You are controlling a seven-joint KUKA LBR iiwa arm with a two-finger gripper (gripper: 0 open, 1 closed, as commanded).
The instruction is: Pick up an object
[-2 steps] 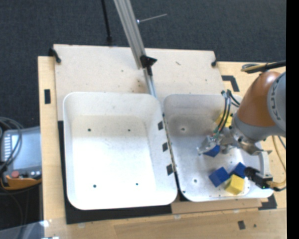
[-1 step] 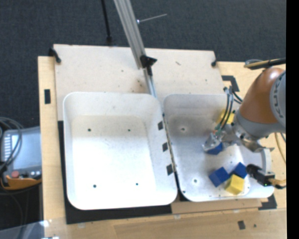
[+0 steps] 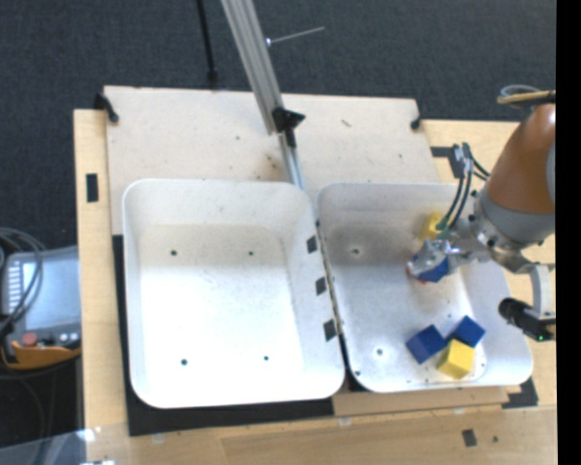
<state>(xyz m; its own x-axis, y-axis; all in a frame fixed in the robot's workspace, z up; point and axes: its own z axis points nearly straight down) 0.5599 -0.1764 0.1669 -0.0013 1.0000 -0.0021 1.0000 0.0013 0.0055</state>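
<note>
At the far left, off the table (image 3: 92, 260), a handheld control box (image 3: 39, 303) with cables lies on the dark floor. The left bin (image 3: 140, 231) sits on the table, its floor bare white with a few small dark dots. A slanted metal rail (image 3: 257, 56) runs down from the top to the seam between the two bins. The right bin (image 3: 368, 211) carries the blocks: near its front edge a blue cube (image 3: 425, 343), a yellow cube (image 3: 457, 358) just beside it and a second blue cube (image 3: 470, 331) touching the yellow one from behind. Farther back, a small yellow piece (image 3: 434, 226) lies by the arm's cables. The claw (image 3: 432, 262) is low over the middle of the right bin, with something blue and red (image 3: 433, 273) right at its tip; whether the claw is clenched on that item or released cannot be told from this angle. The grey and orange arm (image 3: 523, 177) leans in from the right
</note>
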